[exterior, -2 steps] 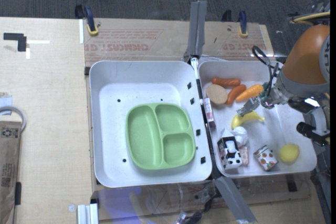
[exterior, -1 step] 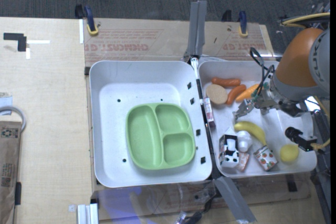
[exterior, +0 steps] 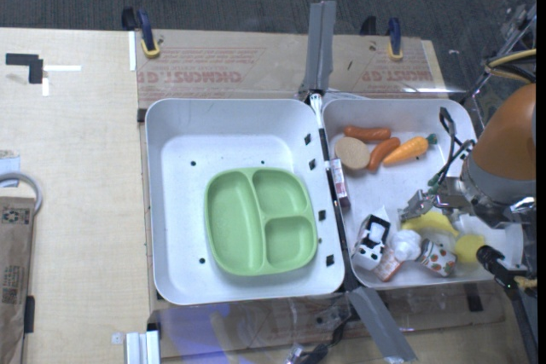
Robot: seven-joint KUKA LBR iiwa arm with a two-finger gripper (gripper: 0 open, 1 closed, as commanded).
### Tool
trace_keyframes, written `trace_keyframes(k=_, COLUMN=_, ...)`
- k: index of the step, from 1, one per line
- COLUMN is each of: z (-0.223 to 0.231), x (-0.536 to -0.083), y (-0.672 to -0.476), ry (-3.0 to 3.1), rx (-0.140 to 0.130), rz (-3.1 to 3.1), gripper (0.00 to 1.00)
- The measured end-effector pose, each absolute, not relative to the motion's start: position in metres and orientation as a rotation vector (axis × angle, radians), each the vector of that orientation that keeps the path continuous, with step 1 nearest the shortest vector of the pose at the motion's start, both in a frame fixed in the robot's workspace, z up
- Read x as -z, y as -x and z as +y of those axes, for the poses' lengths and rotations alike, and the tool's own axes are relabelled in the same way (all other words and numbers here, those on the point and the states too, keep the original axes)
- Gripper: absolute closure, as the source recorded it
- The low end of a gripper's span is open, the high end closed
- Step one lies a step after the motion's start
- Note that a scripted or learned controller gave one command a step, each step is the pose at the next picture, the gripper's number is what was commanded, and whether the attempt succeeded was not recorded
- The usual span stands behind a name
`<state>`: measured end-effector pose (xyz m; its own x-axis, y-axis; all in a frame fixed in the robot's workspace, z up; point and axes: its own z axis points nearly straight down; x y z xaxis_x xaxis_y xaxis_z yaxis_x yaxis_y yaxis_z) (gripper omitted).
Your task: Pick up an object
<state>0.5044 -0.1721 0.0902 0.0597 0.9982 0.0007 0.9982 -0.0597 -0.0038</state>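
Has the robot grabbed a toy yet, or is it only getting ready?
Only getting ready, it seems. Done: the arm has reached into the right bin, and the gripper sits low beside the yellow banana. In hand: nothing that I can see between its fingers. Left: to close on a toy and lift it. The carrot, the sausages and the green plate lie untouched.

Toys crowded — plate side (left) open

One fixed camera looks down at a slant on the bench, both bins filling mid-frame.
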Motion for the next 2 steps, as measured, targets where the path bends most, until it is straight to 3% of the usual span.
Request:
trace_keyframes(k=1, z=-0.1726, x=-0.098, y=-0.5048, ry=2.287, rx=-0.004, rz=-2.148, gripper=1.0)
trace_keyframes(k=2, z=-0.1725, x=-0.098, y=-0.5048, ry=2.286, rx=-0.005, rz=-2.148, gripper=0.0)
